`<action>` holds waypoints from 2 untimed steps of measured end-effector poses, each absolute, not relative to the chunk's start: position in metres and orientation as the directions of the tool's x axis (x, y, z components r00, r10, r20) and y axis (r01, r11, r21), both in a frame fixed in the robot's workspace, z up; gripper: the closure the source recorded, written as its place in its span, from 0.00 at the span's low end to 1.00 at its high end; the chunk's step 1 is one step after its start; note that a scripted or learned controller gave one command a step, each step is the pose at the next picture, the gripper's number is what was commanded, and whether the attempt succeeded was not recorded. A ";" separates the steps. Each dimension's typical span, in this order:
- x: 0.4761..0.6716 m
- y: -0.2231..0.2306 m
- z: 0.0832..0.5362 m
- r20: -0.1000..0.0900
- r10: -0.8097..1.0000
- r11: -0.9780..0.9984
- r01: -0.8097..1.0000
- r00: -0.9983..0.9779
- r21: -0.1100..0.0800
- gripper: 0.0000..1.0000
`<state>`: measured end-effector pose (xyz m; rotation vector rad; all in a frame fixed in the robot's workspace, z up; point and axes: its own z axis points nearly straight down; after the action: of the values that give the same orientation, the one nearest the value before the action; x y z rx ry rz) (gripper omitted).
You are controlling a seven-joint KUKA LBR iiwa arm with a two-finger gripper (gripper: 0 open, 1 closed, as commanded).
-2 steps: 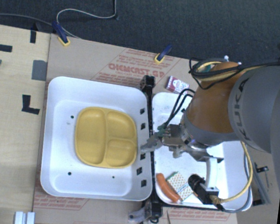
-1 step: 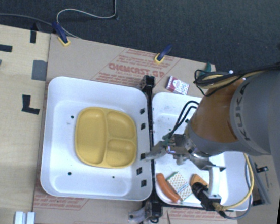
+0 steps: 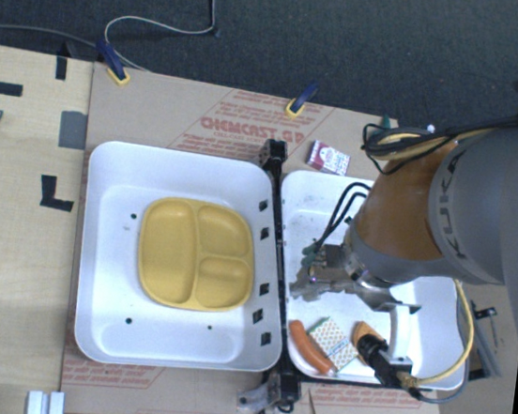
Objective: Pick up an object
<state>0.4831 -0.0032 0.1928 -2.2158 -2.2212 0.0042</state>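
From above, the gripper (image 3: 318,277) hangs low over the right bin (image 3: 311,204), near its left wall, and whether it is released or clenched cannot be told. At that bin's front edge lie a red sausage (image 3: 310,347) and, just beside it, a chequered packet (image 3: 334,342), while the left bin (image 3: 109,229) holds a yellow divided plate (image 3: 198,254). Red print on the cardboard (image 3: 158,112) behind the bins reads "CHEMCAST GP", and a small red-and-white packet (image 3: 327,157) lies there, its writing too small to read.
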 end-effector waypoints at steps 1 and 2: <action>0.483 -0.003 0.193 0.001 1.000 0.002 1.000 -0.002 -0.005 0.00; 0.483 -0.002 0.202 0.002 1.000 0.004 1.000 -0.004 -0.006 1.00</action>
<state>0.4834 -0.0023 0.2021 -2.2131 -2.2218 0.0044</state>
